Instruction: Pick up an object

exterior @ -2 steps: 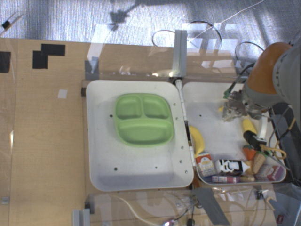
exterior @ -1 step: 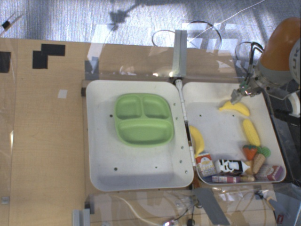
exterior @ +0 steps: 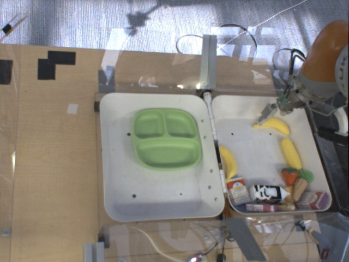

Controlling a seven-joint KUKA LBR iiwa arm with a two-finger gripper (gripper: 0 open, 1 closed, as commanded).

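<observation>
The gripper (exterior: 268,112) hangs at the right bin's (exterior: 245,146) far side, just above a banana (exterior: 275,125); its jaws look slightly spread, though blurred. Arm cut off at right.

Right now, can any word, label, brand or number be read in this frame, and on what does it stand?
None reads.
Small carton, red and white: print too blurred.
Black and white carton: a pattern, no legible letters.
Pink packet: too small.
Red box: too small.
Black shapes on the bench: plain blocks, no writing.
</observation>
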